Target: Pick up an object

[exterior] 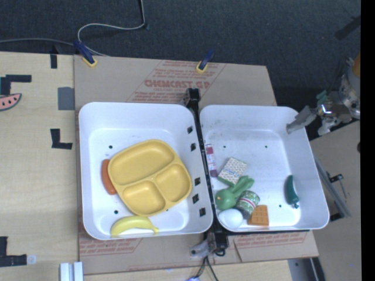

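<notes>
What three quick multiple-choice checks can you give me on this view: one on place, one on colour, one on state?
1. Where does the banana lie?
A. Left bin, near corner
B. Right bin, far corner
C. On the cardboard outside the bins

2. What colour is the divided plate?
A. Blue
B. Yellow
C. Red

3. Where is the gripper now?
A. Down among the right bin's things
B. At the right bin's far right rim, apart from them
C. Over the left bin

Answers: 1 A, it lies below the plate in the left bin. 2 B, the plate is plainly yellow. 3 B, it sits at the right bin rim, apart from the green toy.
</notes>
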`<state>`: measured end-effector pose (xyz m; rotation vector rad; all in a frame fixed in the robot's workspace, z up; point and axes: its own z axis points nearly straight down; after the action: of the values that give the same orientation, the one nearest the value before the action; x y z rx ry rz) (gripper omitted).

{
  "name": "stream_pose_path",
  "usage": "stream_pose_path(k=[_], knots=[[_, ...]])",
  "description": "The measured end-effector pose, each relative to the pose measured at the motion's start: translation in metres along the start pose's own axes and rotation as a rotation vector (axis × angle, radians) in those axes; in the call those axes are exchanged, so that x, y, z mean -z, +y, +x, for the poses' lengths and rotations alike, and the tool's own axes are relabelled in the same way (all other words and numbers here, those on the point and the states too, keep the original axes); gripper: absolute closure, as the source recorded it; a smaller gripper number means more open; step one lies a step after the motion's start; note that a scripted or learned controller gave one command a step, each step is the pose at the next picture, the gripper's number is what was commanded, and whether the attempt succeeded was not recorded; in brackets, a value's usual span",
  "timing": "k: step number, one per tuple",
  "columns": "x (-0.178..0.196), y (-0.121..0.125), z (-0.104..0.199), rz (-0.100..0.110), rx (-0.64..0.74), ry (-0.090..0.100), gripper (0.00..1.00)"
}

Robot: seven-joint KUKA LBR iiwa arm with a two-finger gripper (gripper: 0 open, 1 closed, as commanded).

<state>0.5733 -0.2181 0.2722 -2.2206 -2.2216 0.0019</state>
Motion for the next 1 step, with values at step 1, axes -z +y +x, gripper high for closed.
stream_pose_path(k=[1], knots=[[-0.1471,-0.0528,-0.0047,0.016,-0.003,0.006,0.0]])
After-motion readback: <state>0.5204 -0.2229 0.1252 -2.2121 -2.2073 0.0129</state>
